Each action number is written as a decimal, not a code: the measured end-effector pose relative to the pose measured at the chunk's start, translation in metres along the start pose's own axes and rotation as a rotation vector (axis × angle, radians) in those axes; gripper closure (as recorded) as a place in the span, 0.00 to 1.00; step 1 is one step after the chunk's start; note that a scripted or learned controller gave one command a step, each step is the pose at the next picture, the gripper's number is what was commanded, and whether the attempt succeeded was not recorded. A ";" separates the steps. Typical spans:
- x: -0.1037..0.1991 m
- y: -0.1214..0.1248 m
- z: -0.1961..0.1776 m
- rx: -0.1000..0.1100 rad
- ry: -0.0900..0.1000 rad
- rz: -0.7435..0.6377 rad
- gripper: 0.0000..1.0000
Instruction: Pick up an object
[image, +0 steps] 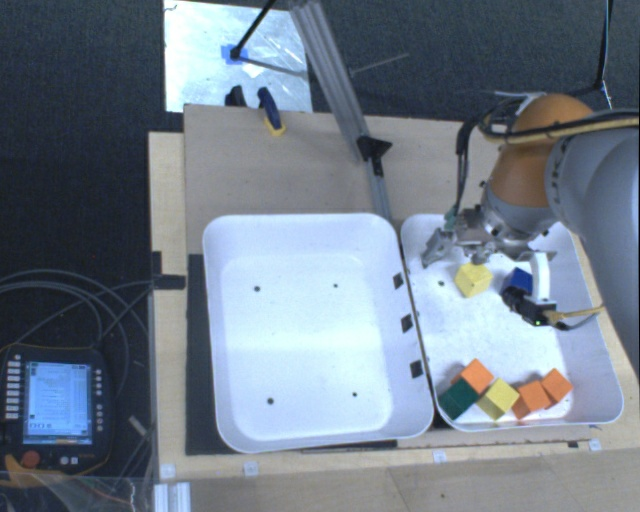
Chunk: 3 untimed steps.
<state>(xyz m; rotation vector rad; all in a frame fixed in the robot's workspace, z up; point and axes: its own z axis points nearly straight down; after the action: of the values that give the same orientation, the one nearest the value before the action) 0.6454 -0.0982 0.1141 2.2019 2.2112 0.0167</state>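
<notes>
My gripper (456, 254) hangs over the back of the right bin (590, 330), open, with nothing between its fingers. A yellow block (473, 279) lies just in front of it on the bin floor, slightly tilted. A blue block (518, 277) sits to the right of the yellow one, partly hidden by the wrist hardware. Along the front of the same bin is a cluster: an orange block (477, 376), a green block (459, 399), a second yellow block (497, 399) and two more orange blocks (530, 397) (556, 385).
The left bin (225, 300) stands beside the right one, with their walls meeting near the gripper. A slanted metal pole (340, 90) crosses the bench behind the bins. A teach pendant (55, 405) lies off the bench at the lower left.
</notes>
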 end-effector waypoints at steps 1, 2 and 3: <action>0.001 0.003 -0.014 -0.008 0.003 -0.003 1.00; 0.001 0.008 -0.058 0.016 0.006 0.000 1.00; -0.004 0.017 -0.121 0.012 0.006 0.000 1.00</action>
<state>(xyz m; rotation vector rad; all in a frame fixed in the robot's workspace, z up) 0.6592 -0.1013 0.2358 2.2106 2.2206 0.0092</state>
